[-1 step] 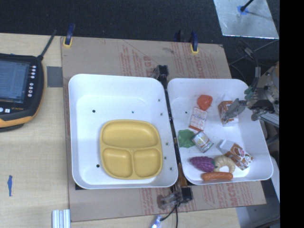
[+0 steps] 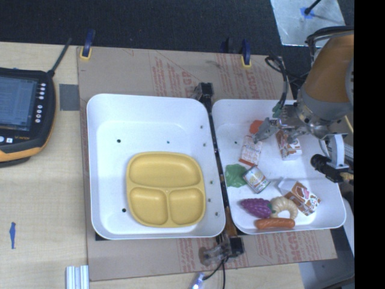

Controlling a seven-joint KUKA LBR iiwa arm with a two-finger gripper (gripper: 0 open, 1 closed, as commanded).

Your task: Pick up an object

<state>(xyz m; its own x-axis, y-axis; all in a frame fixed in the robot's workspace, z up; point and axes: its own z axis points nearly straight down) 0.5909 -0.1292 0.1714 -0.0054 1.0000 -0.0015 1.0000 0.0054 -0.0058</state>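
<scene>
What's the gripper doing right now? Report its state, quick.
Gripper: low over the right bin, its tip beside the small carton. Whether it grips anything cannot be told from the camera view.

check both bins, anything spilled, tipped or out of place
Nothing stands out. The yellow divided plate lies flat in the left bin; the toy food, such as the purple grapes and sausage, sits loosely inside the right bin.
</scene>
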